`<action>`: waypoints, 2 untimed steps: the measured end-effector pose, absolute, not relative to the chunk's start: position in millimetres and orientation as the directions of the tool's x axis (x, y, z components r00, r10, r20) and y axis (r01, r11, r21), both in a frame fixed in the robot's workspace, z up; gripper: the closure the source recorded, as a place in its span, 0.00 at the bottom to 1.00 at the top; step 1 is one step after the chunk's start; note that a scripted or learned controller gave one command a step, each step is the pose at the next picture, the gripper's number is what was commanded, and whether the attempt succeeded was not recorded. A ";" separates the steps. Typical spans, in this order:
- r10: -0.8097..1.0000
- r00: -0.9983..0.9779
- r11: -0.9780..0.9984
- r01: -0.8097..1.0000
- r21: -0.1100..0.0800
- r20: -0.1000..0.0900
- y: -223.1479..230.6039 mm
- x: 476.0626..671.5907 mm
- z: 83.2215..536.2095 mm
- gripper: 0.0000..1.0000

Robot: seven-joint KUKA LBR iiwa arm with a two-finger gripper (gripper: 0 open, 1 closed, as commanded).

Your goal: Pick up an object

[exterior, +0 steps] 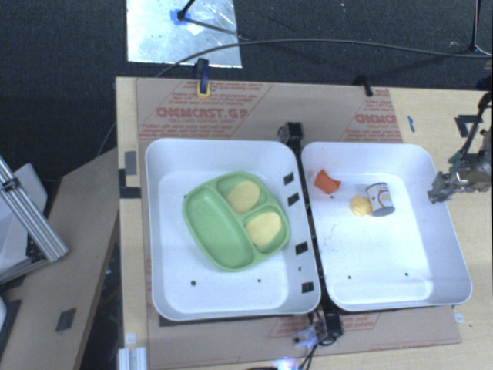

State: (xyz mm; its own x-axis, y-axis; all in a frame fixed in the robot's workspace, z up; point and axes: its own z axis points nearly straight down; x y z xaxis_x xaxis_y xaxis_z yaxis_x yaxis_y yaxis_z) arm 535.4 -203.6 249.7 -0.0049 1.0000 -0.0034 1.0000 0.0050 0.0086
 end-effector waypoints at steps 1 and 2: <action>1.000 -0.006 0.006 1.000 0.008 -0.003 -204.0 537.1 301.7 1.00; 1.000 -0.011 0.011 1.000 0.003 0.001 -147.8 561.2 289.4 1.00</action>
